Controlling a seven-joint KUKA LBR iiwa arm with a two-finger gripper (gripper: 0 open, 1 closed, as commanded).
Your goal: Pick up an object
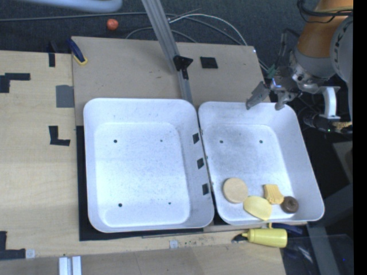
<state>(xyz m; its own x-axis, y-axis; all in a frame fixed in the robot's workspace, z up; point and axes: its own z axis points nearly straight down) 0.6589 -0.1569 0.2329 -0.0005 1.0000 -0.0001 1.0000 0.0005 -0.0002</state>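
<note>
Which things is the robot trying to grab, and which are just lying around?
For the job:
gripper, open
tan disc
yellow lump
orange block
brown ring
right bin

Lying about:
left bin
yellow tool in front of the bins
orange ball

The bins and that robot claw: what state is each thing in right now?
Gripper: open, holding nothing, above the right bin's far rim.
Right bin: holds four small things at its near end.
Tan disc: lying flat.
Yellow piece: lying beside the disc.
Orange block: lying down.
Brown ring: lying in the near corner.
Left bin: upright, beside the right bin.
</note>
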